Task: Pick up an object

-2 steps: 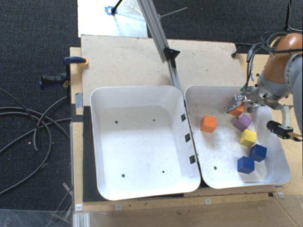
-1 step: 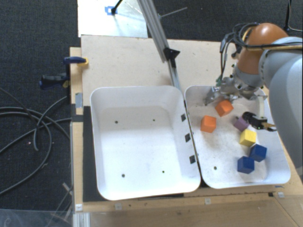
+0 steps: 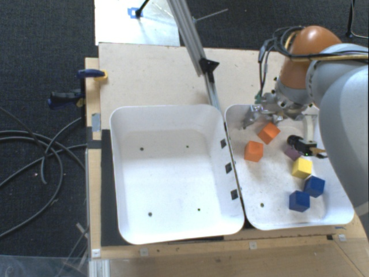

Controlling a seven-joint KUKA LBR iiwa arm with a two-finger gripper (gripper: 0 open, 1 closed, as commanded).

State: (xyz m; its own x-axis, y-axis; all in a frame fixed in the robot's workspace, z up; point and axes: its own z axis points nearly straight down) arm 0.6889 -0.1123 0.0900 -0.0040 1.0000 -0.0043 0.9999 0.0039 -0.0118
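1. Up at twelve o'clock in the right bin (image 3: 271, 221), the gripper (image 3: 258, 115) hangs low over the white floor. Whether it is spread or closed I cannot tell, because the wrist crowds it from this angle.
2. Just beside it at five o'clock is the upper orange cube (image 3: 268, 133), tilted on the floor and free of the gripper. The lower orange cube (image 3: 253, 150) lies near it at seven o'clock.
3. Over at three o'clock in that bin the purple block (image 3: 292, 151) is only partly visible, with robot hardware covering its right end.
4. Running down toward five o'clock come the yellow cube (image 3: 301, 167), the upper blue cube (image 3: 314, 186) and the lower blue cube (image 3: 298, 201). The two blues are touching or very nearly so.
5. The grey arm (image 3: 346, 114) sweeps in from three o'clock and hides the right bin's far rim. Its orange band (image 3: 308, 53) is in plain sight.
6. On writing, the left bin (image 3: 173, 172) has small dark tabs (image 3: 228, 167) along its right wall, too small to read. No cube face shows a legible label.
7. At twelve o'clock a metal strut (image 3: 187, 27) is cut off by the top edge.
8. At nine o'clock a blue clamp (image 3: 72, 97) grips the bench edge.
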